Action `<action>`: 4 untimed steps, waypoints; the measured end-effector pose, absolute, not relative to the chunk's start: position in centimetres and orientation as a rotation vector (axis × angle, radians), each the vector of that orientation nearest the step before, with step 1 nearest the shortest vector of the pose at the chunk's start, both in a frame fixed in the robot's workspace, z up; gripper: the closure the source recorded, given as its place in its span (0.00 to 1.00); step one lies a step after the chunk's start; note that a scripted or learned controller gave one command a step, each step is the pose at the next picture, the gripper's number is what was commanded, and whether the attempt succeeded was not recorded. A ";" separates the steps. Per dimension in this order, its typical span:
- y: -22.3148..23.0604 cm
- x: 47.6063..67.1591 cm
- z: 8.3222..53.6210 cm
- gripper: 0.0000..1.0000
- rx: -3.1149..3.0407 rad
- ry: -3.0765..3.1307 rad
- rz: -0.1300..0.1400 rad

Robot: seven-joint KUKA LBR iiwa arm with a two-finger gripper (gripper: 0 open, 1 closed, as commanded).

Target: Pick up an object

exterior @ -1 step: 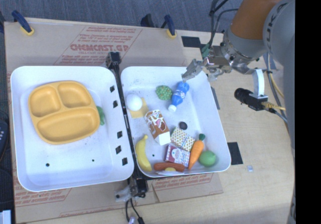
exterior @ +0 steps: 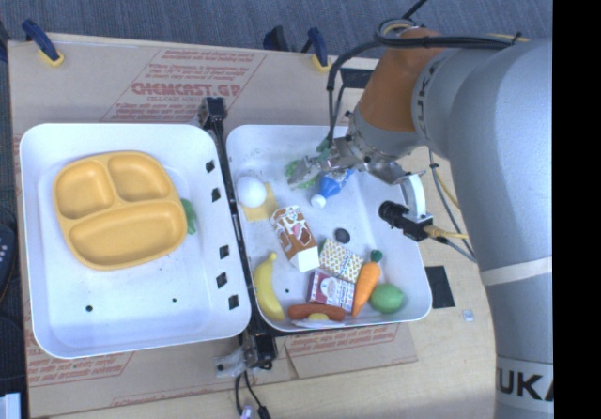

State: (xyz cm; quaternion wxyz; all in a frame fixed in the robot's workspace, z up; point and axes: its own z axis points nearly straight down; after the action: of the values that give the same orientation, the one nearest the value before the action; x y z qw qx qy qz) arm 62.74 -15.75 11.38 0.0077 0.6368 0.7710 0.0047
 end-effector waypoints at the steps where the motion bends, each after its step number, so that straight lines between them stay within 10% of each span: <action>1: -15.0 63.9 9.3 0.00 1.412 2.804 -0.001; 2: -15.1 64.1 10.4 1.00 1.406 2.805 -0.002; 3: -10.3 65.7 17.1 1.00 1.444 2.788 -0.001; 4: -10.3 65.7 17.1 0.00 1.447 2.789 -0.002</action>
State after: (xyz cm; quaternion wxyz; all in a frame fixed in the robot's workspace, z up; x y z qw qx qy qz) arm 65.68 -10.35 17.06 -0.0001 0.4604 0.8877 -0.0008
